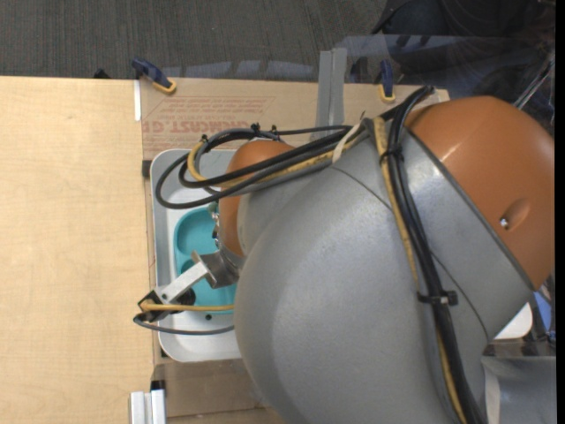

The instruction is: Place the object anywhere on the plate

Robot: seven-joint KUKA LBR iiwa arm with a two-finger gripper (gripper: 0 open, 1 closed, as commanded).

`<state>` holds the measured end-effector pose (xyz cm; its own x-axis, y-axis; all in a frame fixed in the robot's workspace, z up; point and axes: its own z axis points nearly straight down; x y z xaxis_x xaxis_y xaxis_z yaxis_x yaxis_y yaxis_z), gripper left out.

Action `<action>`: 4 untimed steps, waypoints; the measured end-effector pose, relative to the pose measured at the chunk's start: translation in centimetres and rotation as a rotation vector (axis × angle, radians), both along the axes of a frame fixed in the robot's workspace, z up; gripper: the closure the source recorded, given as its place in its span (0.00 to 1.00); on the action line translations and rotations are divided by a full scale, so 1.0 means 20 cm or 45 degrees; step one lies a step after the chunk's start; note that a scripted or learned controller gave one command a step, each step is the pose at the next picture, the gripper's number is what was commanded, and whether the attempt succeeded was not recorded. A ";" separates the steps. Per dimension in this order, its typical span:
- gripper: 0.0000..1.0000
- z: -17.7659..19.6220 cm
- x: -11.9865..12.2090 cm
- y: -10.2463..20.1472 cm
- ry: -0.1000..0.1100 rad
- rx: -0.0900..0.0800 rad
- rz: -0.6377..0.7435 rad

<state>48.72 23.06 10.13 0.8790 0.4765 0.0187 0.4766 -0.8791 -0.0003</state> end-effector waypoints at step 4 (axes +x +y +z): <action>0.00 0.04 0.00 -0.02 0.011 -0.005 -0.005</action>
